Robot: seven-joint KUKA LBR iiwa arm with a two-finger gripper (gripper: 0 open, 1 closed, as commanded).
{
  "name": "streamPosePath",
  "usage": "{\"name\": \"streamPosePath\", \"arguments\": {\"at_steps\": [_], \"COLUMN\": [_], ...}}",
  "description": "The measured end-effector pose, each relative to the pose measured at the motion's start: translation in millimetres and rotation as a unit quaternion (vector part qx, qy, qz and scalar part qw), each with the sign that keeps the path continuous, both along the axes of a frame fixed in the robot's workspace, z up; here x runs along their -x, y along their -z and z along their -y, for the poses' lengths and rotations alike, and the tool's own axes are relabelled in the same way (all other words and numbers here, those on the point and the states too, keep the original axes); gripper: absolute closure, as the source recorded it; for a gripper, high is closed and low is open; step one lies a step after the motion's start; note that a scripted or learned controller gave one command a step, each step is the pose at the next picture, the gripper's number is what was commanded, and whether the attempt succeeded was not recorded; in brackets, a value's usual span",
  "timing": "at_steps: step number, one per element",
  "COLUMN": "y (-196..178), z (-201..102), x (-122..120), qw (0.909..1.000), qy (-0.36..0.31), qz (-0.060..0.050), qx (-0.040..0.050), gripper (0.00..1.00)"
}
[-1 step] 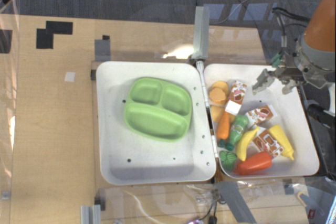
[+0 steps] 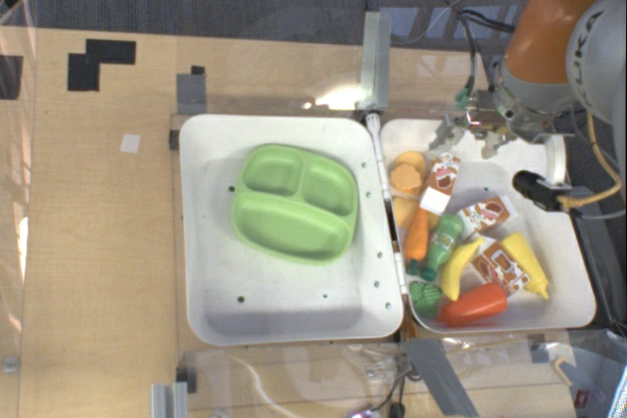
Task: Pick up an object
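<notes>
1. Green divided plate (image 2: 295, 202): centre of left bin (image 2: 206, 308).
2. Toy food pile, carrot (image 2: 418, 233) included: right bin (image 2: 578, 294), beside the plate.
3. Gripper (image 2: 473, 134): fingers spread, nothing between them, over right bin's far edge.

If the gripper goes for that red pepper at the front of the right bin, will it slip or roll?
The red pepper looks glossy and rounded, so it may slip from a pinch. It probably won't roll far, wedged against the banana and the bin's front wall. Likely light toy plastic.
</notes>
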State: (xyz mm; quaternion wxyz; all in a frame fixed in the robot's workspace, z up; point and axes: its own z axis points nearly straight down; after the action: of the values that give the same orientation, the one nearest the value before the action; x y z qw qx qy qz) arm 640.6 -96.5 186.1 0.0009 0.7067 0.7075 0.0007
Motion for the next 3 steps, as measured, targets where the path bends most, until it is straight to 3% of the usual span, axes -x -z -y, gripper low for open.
{"name": "streamPosePath", "arguments": {"at_steps": [1,2,3], "y": [88,88,77], "z": [17,17,16], "x": [5,5,3], "qw": [0.9999,0.9999,0.9999], "qy": [0.016,0.016,0.015], "qz": [0.002,0.002,0.005], "qx": [-0.0001,0.0000,0.0000], "gripper": [0.00,0.00,1.00]}}
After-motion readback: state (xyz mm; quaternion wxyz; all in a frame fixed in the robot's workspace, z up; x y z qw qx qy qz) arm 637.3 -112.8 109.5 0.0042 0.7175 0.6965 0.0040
